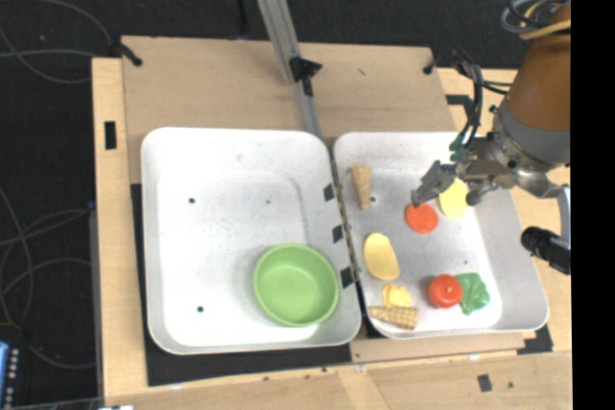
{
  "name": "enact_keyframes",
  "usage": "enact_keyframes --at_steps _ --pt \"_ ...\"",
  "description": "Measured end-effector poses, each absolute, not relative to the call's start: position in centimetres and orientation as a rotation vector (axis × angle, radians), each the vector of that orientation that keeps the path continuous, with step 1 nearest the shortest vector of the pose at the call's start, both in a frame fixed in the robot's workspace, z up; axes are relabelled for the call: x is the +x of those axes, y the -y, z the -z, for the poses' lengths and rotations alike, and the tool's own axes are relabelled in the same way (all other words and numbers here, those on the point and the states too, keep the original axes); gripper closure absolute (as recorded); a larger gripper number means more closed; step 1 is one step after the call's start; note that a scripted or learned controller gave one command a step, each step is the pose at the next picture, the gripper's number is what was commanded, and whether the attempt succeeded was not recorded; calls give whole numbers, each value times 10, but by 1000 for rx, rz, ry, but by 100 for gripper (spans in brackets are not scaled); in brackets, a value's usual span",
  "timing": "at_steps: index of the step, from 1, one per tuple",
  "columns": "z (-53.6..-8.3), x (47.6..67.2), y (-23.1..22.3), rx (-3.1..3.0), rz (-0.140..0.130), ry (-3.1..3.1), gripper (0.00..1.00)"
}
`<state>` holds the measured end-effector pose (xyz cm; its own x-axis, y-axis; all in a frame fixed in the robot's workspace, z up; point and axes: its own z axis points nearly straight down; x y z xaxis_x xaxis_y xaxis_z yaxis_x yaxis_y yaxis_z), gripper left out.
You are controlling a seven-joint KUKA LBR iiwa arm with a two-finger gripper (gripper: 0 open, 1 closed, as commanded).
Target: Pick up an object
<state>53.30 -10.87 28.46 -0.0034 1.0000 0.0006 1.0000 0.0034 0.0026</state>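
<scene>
Gripper (444, 190) on the grey arm (538, 110) hangs low over the right white bin (519, 302), and its two dark fingers look spread apart with nothing between them. One finger tip sits just above the round orange-red toy (421, 219). The other finger is by the pale yellow toy (454, 201). I think the arm is low like this because it wants to grab one of these two toys, most likely the round orange-red one.

Now from near to far. At the near edge of the right bin lies a tan waffle-shaped toy (395, 315), touching a small yellow block (396, 295). Just to the right of them is a red tomato toy (443, 290) with a green leafy piece (473, 293) touching it. A bit farther back lies a yellow oval toy (381, 254), close to the wall between the bins. Farther still are the round orange-red toy and the pale yellow toy, side by side, right under the gripper. Farthest back on the left side of this bin lies a tan cone toy (361, 184), well apart from the gripper.

In the left white bin (192, 168) there is a light green plastic bowl (296, 284), sitting upright near the front.

No toy is lifted yet. They all lie flat on the bin floor, so the pick is not done.
</scene>
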Motion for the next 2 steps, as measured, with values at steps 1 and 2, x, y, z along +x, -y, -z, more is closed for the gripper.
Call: enact_keyframes --at_steps 1,2 --pt "-285 533 109 2219 -4 -2222 0" --pt "-225 532 103 2226 7 -2220 0"
